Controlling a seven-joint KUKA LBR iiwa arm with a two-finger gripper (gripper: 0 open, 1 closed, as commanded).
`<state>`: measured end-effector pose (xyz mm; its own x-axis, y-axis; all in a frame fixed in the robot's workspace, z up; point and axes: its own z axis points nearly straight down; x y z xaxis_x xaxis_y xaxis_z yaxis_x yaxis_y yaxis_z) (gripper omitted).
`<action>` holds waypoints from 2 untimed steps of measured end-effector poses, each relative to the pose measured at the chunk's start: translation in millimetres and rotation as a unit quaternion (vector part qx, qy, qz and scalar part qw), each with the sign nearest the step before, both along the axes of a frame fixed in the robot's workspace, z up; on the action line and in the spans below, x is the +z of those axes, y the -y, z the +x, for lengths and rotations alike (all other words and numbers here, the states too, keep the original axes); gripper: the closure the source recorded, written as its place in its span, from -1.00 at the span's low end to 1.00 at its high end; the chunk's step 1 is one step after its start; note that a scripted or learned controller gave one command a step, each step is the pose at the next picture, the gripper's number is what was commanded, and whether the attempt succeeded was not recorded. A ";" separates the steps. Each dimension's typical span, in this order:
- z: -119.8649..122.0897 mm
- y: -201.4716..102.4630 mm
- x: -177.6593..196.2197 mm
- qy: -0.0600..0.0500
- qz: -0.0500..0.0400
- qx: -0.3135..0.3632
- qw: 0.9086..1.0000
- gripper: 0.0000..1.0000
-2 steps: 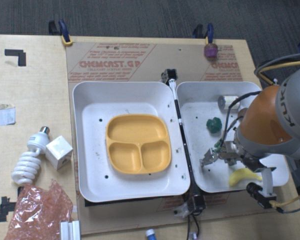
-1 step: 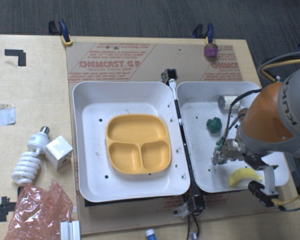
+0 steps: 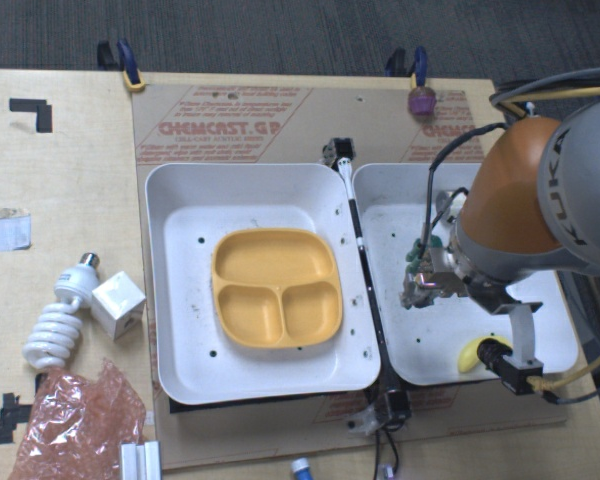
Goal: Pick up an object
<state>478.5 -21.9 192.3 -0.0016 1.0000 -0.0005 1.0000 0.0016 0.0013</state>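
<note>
A yellow divided plate point(image 3: 277, 288) lies in the middle of the left bin point(image 3: 180, 208). In the right bin point(image 3: 390, 208), a small yellow object point(image 3: 470, 356) rests near the front edge, partly hidden by the arm's cable fitting. My gripper point(image 3: 418, 290) hangs low over the right bin's left-middle area, below the orange-banded wrist. A green-tinted bit point(image 3: 416, 255) shows just above the gripper; what it belongs to is unclear. I see nothing held between the fingers.
A spiral light bulb point(image 3: 58, 323), a white cube point(image 3: 118, 304) and a crumpled pink plastic bag point(image 3: 75, 428) lie on the bench to the left of the bins. A purple item point(image 3: 422, 99) sits at the back behind the right bin.
</note>
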 end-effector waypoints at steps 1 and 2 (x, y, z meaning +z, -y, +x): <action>0.0 0.0 0.0 0.000 0.000 0.000 1.000 -1.00; 0.0 0.0 0.0 0.000 0.000 0.000 1.000 -1.00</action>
